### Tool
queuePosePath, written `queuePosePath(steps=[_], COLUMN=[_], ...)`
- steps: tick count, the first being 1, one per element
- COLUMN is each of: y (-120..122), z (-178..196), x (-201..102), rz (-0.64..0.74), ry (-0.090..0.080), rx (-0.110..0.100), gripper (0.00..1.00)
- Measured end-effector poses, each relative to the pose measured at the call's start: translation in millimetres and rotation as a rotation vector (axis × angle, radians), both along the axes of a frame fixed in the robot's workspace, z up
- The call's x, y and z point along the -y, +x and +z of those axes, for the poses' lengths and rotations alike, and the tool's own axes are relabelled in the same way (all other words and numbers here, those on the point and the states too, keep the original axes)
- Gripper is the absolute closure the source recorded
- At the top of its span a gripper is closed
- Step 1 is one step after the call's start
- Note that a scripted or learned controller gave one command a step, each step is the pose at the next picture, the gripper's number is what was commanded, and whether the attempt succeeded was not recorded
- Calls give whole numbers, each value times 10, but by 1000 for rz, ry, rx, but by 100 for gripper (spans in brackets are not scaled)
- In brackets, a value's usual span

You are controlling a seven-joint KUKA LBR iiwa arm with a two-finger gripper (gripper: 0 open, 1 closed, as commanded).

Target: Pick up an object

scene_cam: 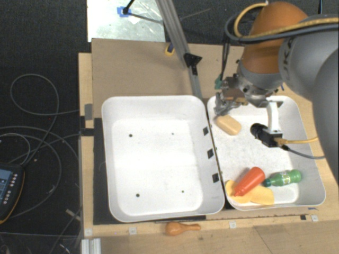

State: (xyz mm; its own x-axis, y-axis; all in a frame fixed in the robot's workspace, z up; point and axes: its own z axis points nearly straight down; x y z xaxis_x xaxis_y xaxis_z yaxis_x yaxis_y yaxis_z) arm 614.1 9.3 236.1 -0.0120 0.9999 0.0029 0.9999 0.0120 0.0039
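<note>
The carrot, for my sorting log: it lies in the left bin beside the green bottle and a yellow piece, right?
Not quite. The camera view shows the carrot in the right bin, not the left one, beside the green bottle and a yellow piece.

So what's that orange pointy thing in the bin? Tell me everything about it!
It looks like a toy carrot: bright orange-red, smooth and shiny like plastic, fat at one end and narrowing toward the other. It lies on its side, slanted, near the front of the right bin. Its lower end rests over a flat yellow piece, and a green bottle-like toy lies right beside it, seemingly touching. The end effector is farther back, away from it.
</note>
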Motion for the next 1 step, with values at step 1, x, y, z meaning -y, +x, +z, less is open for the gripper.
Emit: queuePosePath(steps=[1], y=[132], z=[-32], x=[-628], rz=[0], ry=[0], rx=[-1], gripper=[100])
